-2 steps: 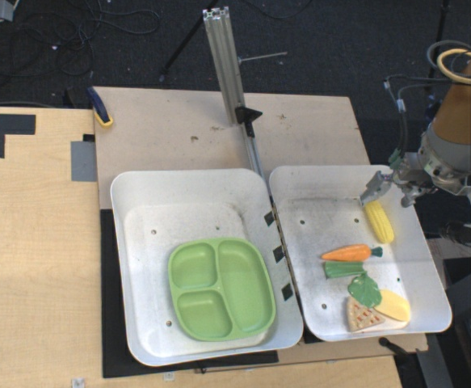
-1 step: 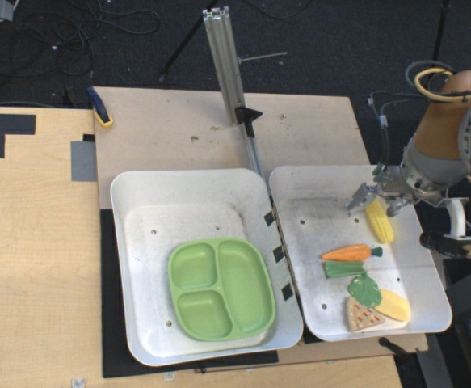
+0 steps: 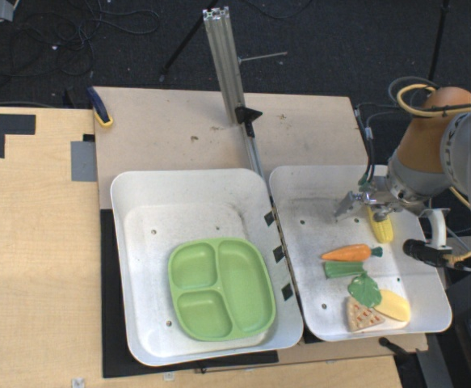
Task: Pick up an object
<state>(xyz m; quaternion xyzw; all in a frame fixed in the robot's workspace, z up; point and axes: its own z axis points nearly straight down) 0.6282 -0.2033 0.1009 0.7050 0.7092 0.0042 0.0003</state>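
While the arm (image 3: 429, 148) bends down from the right, its gripper (image 3: 370, 202) hangs just above the yellow corn (image 3: 382, 228), finger state impossible to tell.

Dark floor (image 3: 98, 31) strewn with black cables at the far side, pale wooden surface (image 3: 33, 241) on the left with dark rectangular cutouts, tan board (image 3: 170, 132) beneath the bins, upright aluminium post (image 3: 225, 63) rising behind
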